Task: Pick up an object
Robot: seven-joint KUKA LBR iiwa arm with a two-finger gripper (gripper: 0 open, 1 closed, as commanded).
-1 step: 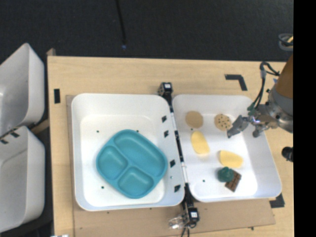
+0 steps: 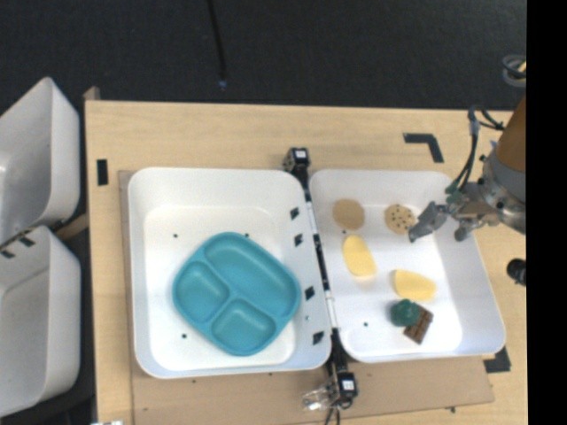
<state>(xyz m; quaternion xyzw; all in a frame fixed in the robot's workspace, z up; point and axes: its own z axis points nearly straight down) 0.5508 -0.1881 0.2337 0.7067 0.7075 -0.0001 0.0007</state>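
From above, the gripper (image 2: 440, 221) is hanging over the upper right of the right bin (image 2: 461, 330), nothing between its jaws, which look parted. Just left of it a speckled cookie (image 2: 400, 217) is lying, with a tan disc (image 2: 348, 213) beyond. Two yellow pieces (image 2: 359, 257) (image 2: 414, 284) are sitting mid-bin, apart. The blue tray (image 2: 235, 292) is filling the left bin (image 2: 142, 237). Going for the cookie, the arm should be centring over it before descending, keeping clear of the bin wall.

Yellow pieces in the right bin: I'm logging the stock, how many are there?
2. One yellow piece lies mid-bin, below the tan disc. The other yellow piece lies lower right of it, just above the green object. None seems hidden.
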